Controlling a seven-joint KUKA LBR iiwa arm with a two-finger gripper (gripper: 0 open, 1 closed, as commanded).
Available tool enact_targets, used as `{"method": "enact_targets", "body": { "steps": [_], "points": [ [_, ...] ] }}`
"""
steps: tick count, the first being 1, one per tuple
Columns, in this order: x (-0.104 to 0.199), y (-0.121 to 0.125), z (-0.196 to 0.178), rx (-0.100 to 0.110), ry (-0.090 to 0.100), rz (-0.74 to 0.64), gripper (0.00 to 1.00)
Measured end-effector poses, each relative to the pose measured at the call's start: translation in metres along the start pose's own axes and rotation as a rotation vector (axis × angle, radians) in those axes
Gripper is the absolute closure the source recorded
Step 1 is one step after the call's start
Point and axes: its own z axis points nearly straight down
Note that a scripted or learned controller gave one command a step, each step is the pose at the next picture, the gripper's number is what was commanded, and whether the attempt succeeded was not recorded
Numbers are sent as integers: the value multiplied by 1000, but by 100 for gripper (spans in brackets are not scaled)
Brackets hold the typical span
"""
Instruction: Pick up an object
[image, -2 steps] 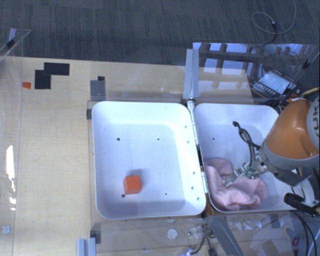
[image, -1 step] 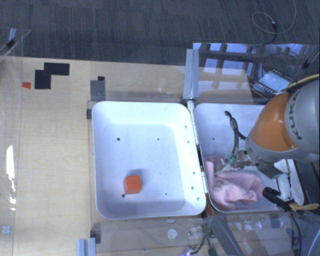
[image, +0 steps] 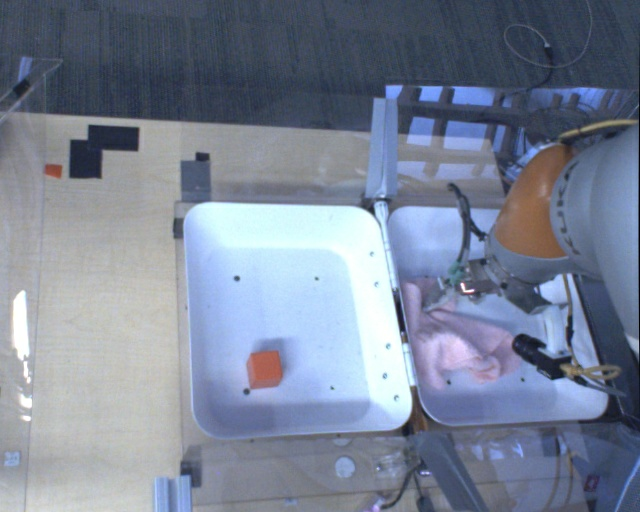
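Pink cloth (image: 458, 345) lies crumpled in the right bin (image: 520, 405), lower centre-right of frame, long axis running left to right. Gripper (image: 468, 283) sits at its upper edge, cloth just below and left of it; jaw state cannot be told. Orange cube (image: 265, 369) rests well apart in the left bin (image: 280, 235). Nothing stands between.

Orange cube (image: 265, 369); pink cloth (image: 460, 345); white bins (image: 215, 300); orange-banded grey arm (image: 570, 215).
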Motion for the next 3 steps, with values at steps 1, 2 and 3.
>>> {"method": "enact_targets", "body": {
  "steps": [1, 2, 3],
  "points": [
    [-33, -83, -2, 0, -3, 36, 0],
    [7, -59, -2, -4, -1, 66, 0],
    [-7, 27, 1, 2, 1, 123, 0]
  ]
}}
